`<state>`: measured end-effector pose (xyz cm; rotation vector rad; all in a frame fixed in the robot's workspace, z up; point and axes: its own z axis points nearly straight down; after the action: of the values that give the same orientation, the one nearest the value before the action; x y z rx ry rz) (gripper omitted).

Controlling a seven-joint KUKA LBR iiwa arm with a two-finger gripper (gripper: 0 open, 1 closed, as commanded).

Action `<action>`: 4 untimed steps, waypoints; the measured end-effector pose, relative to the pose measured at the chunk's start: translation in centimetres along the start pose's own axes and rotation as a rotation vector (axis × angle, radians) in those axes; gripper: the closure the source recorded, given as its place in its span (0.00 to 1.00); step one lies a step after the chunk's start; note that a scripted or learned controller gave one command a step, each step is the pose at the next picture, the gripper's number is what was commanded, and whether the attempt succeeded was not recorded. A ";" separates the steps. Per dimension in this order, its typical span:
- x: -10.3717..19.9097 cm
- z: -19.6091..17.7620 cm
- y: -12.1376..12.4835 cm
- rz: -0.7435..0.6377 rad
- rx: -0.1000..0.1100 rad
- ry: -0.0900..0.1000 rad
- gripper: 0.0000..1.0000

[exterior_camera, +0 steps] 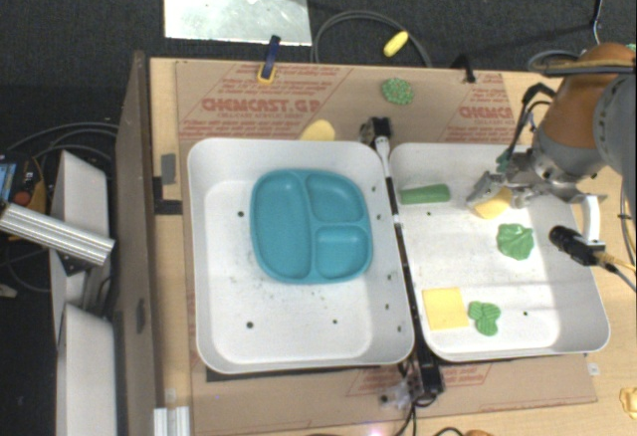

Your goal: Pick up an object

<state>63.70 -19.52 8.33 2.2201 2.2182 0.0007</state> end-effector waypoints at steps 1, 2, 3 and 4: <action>0.2 -1.4 0.2 -0.003 -0.004 0.000 1.00; 0.2 -1.3 0.1 -0.003 -0.004 0.000 0.00; -1.3 -0.2 -6.5 0.001 0.002 0.001 0.00; -1.2 -1.3 -6.2 -0.002 -0.004 0.000 1.00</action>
<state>57.54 -20.68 9.61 2.2155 2.2185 0.0050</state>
